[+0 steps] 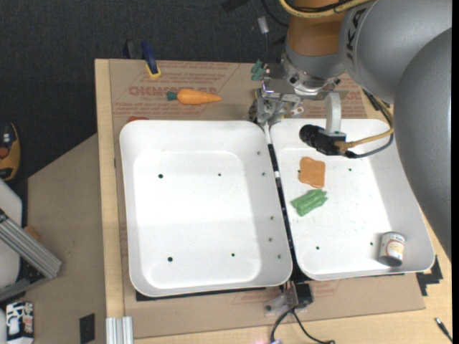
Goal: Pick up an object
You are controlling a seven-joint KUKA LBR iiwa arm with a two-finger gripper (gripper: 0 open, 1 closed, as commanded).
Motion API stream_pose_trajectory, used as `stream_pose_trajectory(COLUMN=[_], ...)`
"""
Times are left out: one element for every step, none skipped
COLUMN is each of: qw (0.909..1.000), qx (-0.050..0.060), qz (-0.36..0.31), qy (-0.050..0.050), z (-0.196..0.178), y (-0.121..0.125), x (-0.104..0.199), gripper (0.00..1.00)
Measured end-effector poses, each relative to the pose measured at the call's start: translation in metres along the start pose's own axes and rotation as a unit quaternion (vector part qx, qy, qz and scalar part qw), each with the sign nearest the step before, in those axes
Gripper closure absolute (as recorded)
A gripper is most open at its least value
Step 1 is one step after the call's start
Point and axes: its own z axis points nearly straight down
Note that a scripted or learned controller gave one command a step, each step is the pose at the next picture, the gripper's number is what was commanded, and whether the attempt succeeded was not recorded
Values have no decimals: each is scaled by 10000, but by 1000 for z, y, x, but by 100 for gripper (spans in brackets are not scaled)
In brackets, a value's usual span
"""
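From above, the gripper (267,113) hangs over the right bin's (373,264) far-left corner, fingers too blurred to tell, while the nearby orange slab (312,171) looks light, stiff and flat, best pinched across its short edges.

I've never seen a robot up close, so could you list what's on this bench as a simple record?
left bin: shallow white plastic
right bin: holds three things
flat orange piece: right bin, upper left
green bumpy piece: just below the orange piece
small can: right bin's near right corner
toy carrot: on cardboard behind left bin
claw: over the bins' far divide
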Motion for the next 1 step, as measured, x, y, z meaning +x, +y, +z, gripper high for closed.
stream_pose_trajectory(qw=[9999], qx=[-32], qz=[89], qy=[-32], z=[32], y=[6], x=[-129], gripper=[100])
